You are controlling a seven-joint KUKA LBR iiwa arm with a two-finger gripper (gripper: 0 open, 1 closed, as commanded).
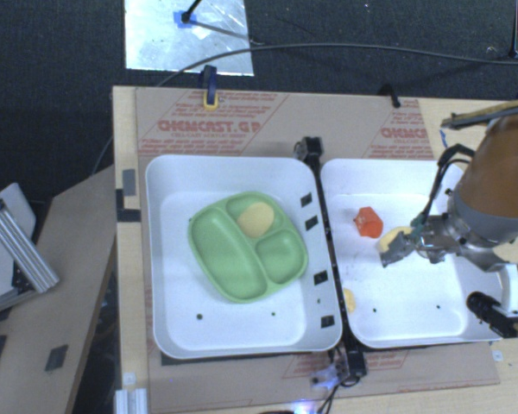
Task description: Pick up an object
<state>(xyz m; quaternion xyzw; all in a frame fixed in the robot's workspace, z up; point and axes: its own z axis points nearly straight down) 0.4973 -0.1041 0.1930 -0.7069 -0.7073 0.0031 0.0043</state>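
A small orange-red object (369, 222) lies in the right bin (388, 326), near its middle. Just right of it and lower, my gripper (395, 247) hangs over the same bin, reaching in from the right. A yellow piece (390, 237) shows at the gripper's tip, close against the fingers; whether it is held is not clear. Another small yellow bit (350, 299) lies at the right bin's left wall. In the left bin (177, 317) sits a green divided plate (229, 261) with a pale yellow item (256, 219) in its top compartment.
The arm's grey and orange body (496, 179) covers the right bin's right side. A black divider with clips (321, 231) runs between the bins. A brown board (268, 119) lies under both, and a foil sheet (186, 24) rests behind.
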